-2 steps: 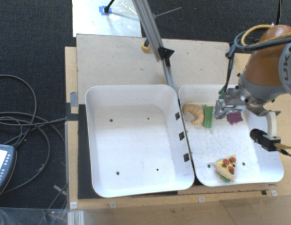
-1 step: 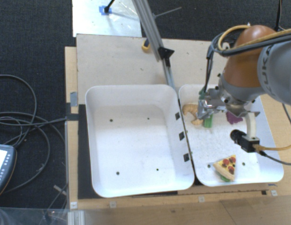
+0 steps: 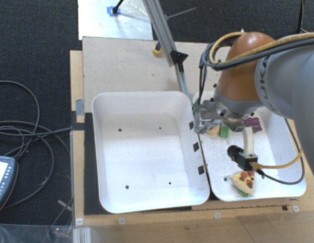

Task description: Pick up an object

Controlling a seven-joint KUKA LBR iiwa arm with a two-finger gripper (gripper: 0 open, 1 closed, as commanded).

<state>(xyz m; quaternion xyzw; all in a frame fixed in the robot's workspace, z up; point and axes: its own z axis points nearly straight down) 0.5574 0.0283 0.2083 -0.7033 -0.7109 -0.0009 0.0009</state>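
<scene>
A grey and orange robot arm is reaching into the right bin, its gripper hanging low near a small green piece and a purple piece. Whether the gripper is gripping anything cannot be told. A toy pizza slice is lying near the bin's front edge, and the left bin is sitting alongside.

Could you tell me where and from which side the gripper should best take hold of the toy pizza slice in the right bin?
Probably across the flat, wedge-shaped toy pizza slice, pinching its two straight sides, coming from straight above: it lies flat near the right white bin's front rim, apart from the other toys.
</scene>
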